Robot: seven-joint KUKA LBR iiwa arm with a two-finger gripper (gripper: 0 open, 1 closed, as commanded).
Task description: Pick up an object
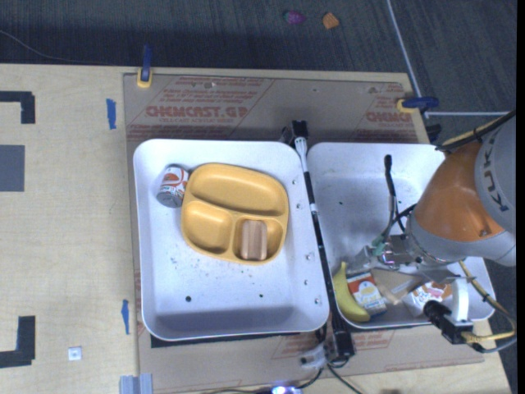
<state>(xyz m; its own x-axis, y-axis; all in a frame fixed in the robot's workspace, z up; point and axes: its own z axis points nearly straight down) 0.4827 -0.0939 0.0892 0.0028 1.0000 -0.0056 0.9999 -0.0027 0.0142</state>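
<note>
Gripper point(392, 261) state indeterminate, low beside the banana point(348, 294) in right bin point(344, 171). Centre over one item before closing; avoid neighbouring packets.

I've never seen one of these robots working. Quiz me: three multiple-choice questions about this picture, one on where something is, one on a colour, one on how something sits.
1. Where is the banana?
A. right bin
B. left bin
C. on the floor

2. What colour is the divided tray?
A. blue
B. yellow
C. black

3. How does the can sit?
A. standing on the tray
B. hanging from the arm
C. lying on its side beside the tray

Answers: 1 A, it lies at the right bin's lower left edge. 2 B, plainly yellow. 3 C, it lies in the left bin's upper left corner.
</note>
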